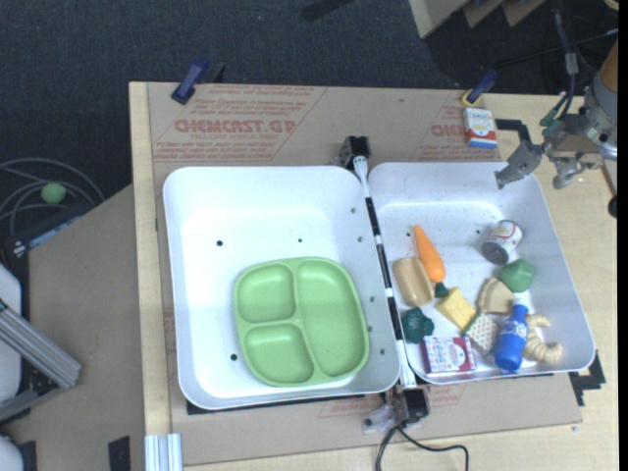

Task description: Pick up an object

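Note:
My gripper (536, 173) hangs over the far right corner of the right bin (442, 192), open, with nothing between its fingers. Below it in that bin lie several toy items: a silver can (501, 241), an orange carrot (428, 253), a tan bread roll (413, 281), a green round piece (517, 275), a yellow cheese wedge (457, 308), a dark green broccoli (417, 323), a red and white box (449, 354), a blue bottle (510, 342) and a beige croissant (546, 347). The can is the closest, a little below and left of the gripper.
The left bin (211, 214) holds a green divided plate (299, 320). A small carton (479, 126) stands on the brown board behind the right bin. Blue clamps (191, 81) grip the board's back edge. A black clip (355, 150) joins the bins.

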